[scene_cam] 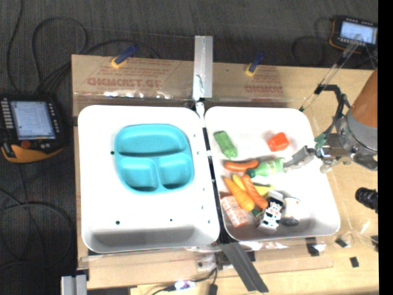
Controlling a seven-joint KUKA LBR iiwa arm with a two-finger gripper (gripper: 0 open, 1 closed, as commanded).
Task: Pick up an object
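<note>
The right bin holds several toy foods. A green pickle lies at its upper left and an orange-red pepper at its upper right. A red chili and a green piece with a pale tip lie across the middle. Below them sit orange carrots, a pink wafer block and a black-and-white cow figure. My gripper reaches in from the right, low over the bin's right side. Its tip is just right of the green piece's pale end. I see nothing held in it.
The left bin holds a blue compartment plate. A metal post stands behind the seam between the bins. Yellow clamps pin the board at the back. A teach pendant lies off the bench to the left.
</note>
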